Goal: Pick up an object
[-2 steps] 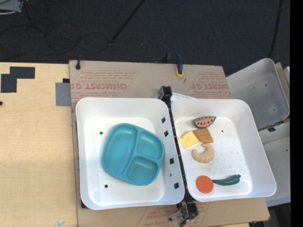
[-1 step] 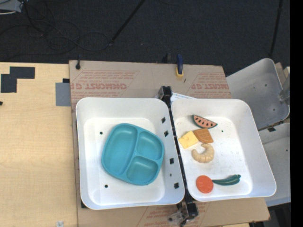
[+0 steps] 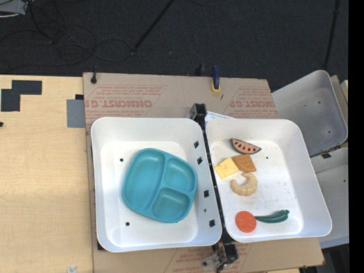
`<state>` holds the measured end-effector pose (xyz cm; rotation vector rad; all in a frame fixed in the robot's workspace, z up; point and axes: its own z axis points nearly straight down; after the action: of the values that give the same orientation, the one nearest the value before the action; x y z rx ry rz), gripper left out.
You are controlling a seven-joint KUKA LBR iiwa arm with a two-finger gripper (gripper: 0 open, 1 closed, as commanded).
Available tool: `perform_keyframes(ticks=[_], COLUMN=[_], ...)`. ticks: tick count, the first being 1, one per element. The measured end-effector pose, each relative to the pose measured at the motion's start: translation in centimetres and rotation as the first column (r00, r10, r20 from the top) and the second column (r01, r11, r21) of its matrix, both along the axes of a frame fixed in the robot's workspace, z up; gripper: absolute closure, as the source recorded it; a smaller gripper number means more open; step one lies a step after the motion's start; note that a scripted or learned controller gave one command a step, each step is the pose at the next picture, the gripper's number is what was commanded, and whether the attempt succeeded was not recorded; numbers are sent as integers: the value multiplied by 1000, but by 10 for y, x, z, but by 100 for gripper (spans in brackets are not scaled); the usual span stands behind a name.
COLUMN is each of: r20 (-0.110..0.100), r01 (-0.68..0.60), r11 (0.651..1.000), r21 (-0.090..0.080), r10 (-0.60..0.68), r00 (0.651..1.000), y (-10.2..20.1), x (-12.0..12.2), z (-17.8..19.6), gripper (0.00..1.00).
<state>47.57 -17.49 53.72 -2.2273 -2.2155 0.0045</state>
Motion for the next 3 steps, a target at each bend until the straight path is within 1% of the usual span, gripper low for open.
perform_keyframes(ticks=[1, 2, 3], r20=[0, 0, 0], r01=[-3, -10, -17], r11=[1000, 1000, 1000], r21=[0, 2, 4], r10=[3, 10, 17], r00=[1000, 1000, 1000], y=[-40, -37, 71], x=[0, 1, 1], z=[0, 0, 1], gripper=[100, 100, 100])
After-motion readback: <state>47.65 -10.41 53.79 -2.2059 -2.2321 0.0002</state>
